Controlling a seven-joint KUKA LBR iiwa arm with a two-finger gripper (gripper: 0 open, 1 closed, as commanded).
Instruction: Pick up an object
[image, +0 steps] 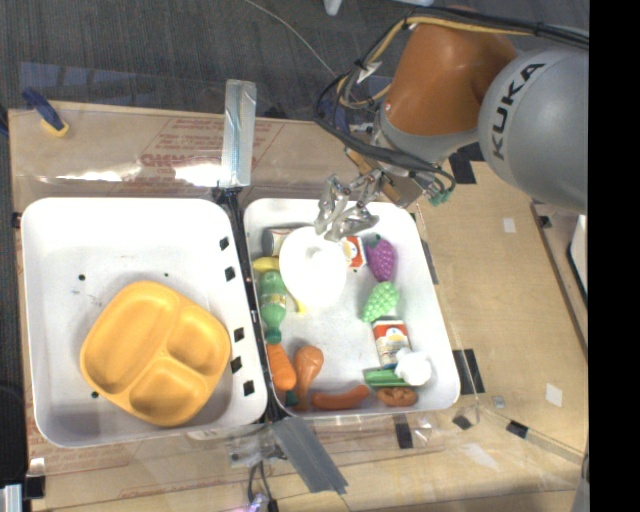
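Two shallow white bins are set side by side on the desk (500, 300). In the left bin (50, 230) a yellow divided tray (155, 352) is laid. The right bin (440, 330) is crowded with toy food: a white cup-like object (312, 268) toward the far side, purple grapes (381, 257) to its right, a green bumpy piece (380, 301), a small bottle (391, 341), a carrot (281, 367), an orange piece (308, 365) and a sausage (340, 399) along the near wall.

The end effector (345, 212) is seen over the far edge of the right bin, just above the white object. Whether it is open or closed cannot be told, and no object is seen gripped.
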